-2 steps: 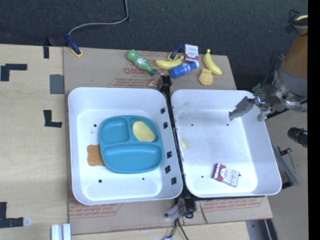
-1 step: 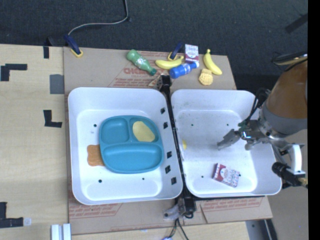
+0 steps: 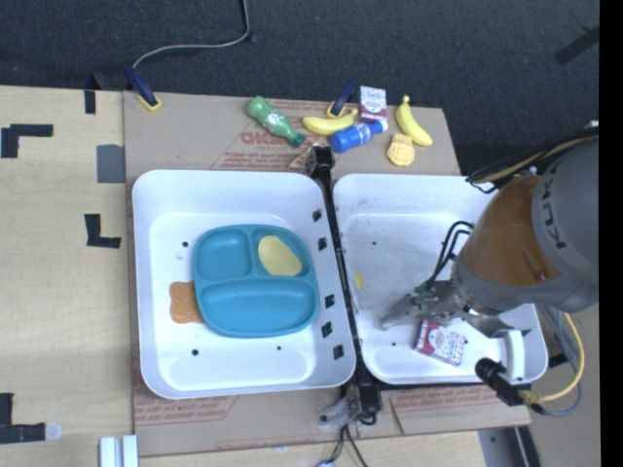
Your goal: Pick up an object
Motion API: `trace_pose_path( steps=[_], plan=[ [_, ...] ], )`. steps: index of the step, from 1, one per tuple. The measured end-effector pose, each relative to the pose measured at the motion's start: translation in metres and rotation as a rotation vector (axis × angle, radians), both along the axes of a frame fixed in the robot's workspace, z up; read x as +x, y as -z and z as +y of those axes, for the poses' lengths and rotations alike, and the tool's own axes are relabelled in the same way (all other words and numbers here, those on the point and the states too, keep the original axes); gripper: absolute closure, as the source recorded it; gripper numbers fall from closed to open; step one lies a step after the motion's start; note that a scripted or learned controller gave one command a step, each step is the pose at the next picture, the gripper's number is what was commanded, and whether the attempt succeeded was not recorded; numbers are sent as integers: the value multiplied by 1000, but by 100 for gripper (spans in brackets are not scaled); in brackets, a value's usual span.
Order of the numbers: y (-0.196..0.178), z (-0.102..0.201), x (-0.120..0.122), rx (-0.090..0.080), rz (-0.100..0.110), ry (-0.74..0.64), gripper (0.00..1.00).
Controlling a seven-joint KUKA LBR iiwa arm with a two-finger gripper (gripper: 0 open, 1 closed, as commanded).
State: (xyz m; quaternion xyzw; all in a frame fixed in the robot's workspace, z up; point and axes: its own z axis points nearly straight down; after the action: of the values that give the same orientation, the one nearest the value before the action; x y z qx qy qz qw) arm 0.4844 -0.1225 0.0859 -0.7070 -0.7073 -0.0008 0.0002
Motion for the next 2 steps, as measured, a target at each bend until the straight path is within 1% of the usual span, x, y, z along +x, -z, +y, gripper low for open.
trace_pose_path(
  steps=[1,2],
  plan=[
    [-10,-1,1,-3,-3,2,100],
    [-119,-27,0,-3,-1,1,100]
  ],
)
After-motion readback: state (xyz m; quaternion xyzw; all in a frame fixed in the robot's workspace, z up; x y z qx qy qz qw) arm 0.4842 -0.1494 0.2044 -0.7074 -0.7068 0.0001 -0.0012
